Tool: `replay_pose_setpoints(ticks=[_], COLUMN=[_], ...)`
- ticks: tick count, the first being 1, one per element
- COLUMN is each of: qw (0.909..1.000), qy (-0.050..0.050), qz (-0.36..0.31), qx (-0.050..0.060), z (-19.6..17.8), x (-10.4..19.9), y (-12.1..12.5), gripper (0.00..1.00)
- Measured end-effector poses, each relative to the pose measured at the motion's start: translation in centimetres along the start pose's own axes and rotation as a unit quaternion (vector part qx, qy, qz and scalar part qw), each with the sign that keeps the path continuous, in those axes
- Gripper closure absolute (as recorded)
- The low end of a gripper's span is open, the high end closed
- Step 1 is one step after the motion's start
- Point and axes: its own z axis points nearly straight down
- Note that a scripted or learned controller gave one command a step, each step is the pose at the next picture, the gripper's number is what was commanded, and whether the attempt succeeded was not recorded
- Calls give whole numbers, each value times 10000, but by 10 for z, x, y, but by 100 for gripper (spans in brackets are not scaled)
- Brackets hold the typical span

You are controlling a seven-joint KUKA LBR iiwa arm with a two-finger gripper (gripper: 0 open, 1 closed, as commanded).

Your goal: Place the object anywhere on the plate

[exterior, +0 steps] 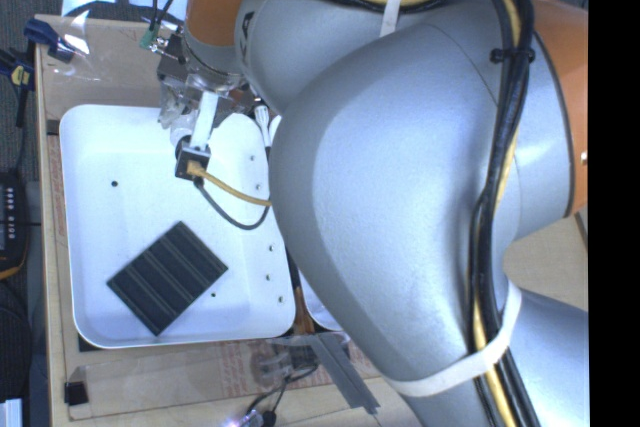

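A dark grey ribbed flat slab (167, 277) lies askew in the near part of the left white bin (90, 185). My gripper (178, 107) hangs over the far edge of that bin, well away from the slab, about a third of the bin's length beyond it. I see nothing in the gripper, though clutter around the wrist blurs its tip. The arm's big grey body covers most of the right side of the view.
A sliver of the right bin (318, 313) shows under the arm. A blue clamp (42, 35) and clear plastic wrap (95, 15) sit at the bench's far left corner. A black device (10, 215) lies outside the left bin's left edge.
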Motion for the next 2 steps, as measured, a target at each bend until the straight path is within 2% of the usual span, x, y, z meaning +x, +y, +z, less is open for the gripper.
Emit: replay_pose_setpoints(ticks=[1, 2], qw=[9988, 9606], qy=[-1, -5], qz=[-498, -2781], qx=[-3, 2], z=[-59, -85], x=[17, -26], y=[-5, -66], gripper=[100, 100])
